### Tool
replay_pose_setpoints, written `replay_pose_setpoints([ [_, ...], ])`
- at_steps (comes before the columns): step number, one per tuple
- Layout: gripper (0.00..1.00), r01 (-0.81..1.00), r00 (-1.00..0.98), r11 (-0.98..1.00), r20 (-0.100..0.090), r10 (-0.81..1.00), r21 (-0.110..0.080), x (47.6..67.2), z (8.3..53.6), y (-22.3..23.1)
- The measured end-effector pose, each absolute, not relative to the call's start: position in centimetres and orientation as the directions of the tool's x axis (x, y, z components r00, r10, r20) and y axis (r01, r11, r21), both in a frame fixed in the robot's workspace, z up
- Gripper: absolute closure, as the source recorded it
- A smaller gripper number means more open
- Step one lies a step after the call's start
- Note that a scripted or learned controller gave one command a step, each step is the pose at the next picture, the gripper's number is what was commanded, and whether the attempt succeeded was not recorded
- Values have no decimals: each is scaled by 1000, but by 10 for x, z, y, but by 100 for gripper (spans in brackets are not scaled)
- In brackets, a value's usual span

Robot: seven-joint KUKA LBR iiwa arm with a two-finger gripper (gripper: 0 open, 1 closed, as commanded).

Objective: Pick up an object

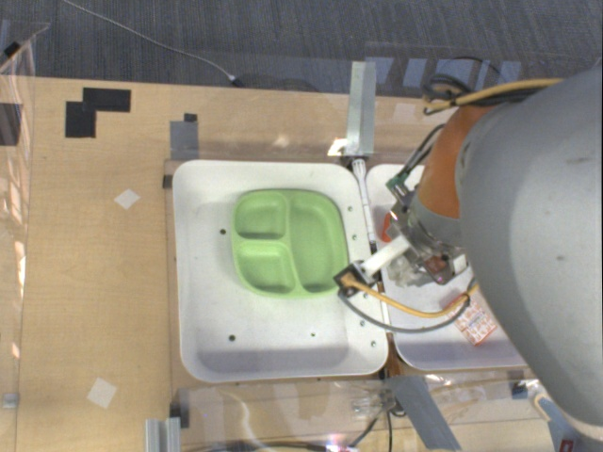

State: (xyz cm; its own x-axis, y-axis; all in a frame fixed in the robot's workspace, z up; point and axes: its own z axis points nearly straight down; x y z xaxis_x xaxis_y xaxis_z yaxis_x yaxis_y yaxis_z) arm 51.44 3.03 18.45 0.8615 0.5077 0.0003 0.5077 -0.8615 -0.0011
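Observation:
A light green divided plate (287, 243) lies flat in the left bin (203, 337), towards its right side. My gripper (426, 266) hangs low over the left part of the right bin (429, 351), just past the wall between the two bins. A small red thing (387, 222) peeks out beside the gripper on its left. At the front of the right bin, a red-and-white patterned packet (476, 323) lies partly under the arm. The grey arm and its orange band hide most of the right bin.
A metal post (359, 106) stands behind the divider between the bins. Black tape patches (94, 109) mark the wooden bench at the far left. The left bin has bare floor in front of and to the left of the plate.

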Motion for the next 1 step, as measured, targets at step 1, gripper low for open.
replay_pose_setpoints([
  [1,100,207,978,-978,1,207,-2,495,196,77],
])
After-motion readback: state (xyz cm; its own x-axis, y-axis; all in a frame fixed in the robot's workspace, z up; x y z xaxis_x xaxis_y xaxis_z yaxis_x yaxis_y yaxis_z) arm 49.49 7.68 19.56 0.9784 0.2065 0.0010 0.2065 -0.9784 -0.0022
